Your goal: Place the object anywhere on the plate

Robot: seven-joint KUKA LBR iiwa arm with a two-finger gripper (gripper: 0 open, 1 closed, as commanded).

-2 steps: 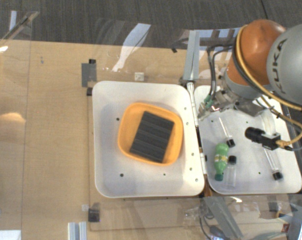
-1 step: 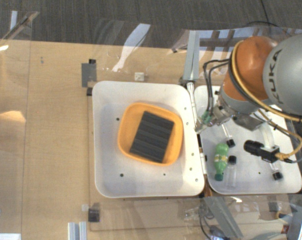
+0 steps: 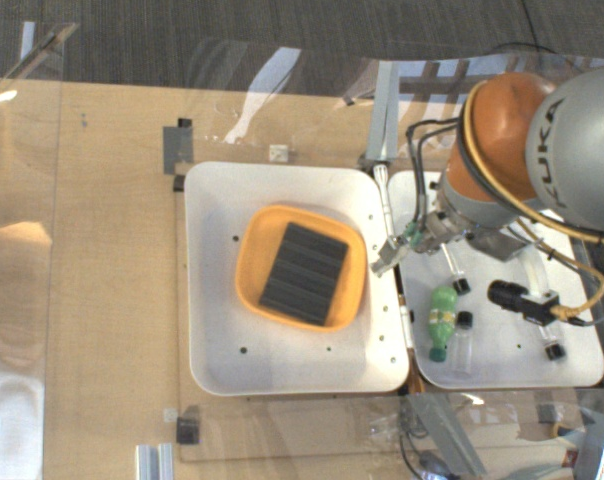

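Bench: wooden top (image 3: 92, 268), two white bins side by side.
Plate (image 3: 250, 268): orange, left bin (image 3: 212, 358), dark slab (image 3: 304, 273) on it.
Bottle (image 3: 442, 320): green, right bin (image 3: 582, 368), right of plate.
Gripper (image 3: 432, 236): you'll find its jaws hidden under the arm (image 3: 542, 138); can't tell spread or hold.

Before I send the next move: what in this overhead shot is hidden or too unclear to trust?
- Gripper: tucked under the arm's wrist; finger state unreadable.
- Green bottle in the right bin: small; grasped or merely lying there is unclear.
- Right bin: its far part is covered by the arm.
- Dark ridged block on the orange plate: what it is can't be told.
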